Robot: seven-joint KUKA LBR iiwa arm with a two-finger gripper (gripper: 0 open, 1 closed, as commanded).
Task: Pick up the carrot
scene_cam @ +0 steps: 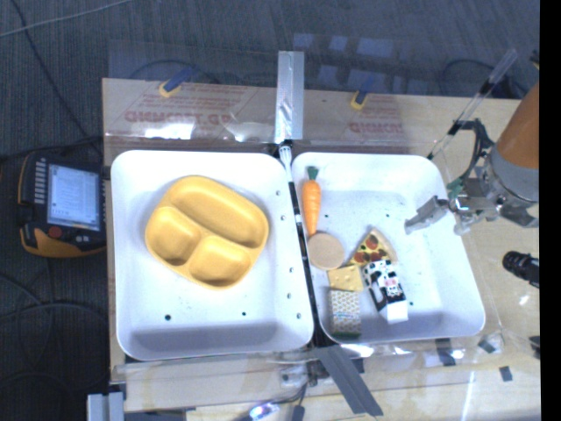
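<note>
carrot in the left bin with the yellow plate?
No, the carrot lies in the right bin, against its left wall.

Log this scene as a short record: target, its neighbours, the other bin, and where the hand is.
target: carrot, lying along the left wall of the right bin, green top pointing away from the camera
neighbours: round tan disc just below its tip; pizza slice; black-and-white carton
left bin: holds a yellow divided tray
hand: over the right bin's right side, apart from the carrot
task state: carrot not yet picked up
</note>
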